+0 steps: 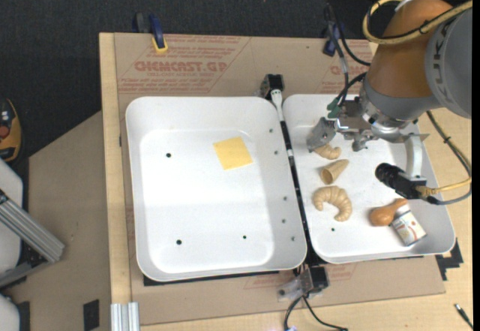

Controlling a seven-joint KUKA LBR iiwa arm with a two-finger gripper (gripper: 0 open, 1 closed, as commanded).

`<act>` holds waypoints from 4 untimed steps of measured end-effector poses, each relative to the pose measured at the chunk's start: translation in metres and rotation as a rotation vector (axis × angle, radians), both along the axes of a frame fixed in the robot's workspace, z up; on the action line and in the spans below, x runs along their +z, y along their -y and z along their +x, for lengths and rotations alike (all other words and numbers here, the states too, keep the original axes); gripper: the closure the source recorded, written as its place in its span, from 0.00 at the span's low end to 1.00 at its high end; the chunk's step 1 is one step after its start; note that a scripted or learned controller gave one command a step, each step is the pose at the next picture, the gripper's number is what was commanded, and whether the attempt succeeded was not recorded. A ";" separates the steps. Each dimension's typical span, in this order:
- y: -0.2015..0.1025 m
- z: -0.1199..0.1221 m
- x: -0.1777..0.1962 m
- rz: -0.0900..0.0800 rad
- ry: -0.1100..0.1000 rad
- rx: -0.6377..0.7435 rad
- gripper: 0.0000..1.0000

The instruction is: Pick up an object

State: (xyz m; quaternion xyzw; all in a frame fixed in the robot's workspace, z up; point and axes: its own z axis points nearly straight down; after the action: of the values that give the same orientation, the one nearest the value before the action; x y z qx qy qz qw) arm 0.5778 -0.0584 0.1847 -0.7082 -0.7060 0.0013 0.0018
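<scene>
Hovering over the right bin (360,243) with jaws spread wide and holding nothing, just above a small tan pastry piece (327,151) at the bin's far left. Lying nearer in the same bin: a cone-shaped piece (334,170), a croissant (334,202), and a brown lump (384,213) touching a white canister (409,229). Sitting alone in the left bin (187,209): a yellow square (232,152).

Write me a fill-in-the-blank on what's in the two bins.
1. The flat square in the view's left bin is coloured ___.
2. The croissant lies in the other bin, on the view's ___.
3. The wide band above the gripper is ___.
Missing words: yellow; right; orange.
</scene>
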 end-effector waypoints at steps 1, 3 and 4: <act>-0.044 0.067 0.000 0.000 0.010 0.008 0.00; -0.011 0.088 0.034 -0.001 -0.002 0.002 0.00; 0.038 0.007 -0.051 0.000 -0.010 -0.004 0.00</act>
State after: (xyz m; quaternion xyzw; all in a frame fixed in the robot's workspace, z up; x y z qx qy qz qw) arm 0.5843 -0.0963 0.1334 -0.7096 -0.7046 0.0048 0.0055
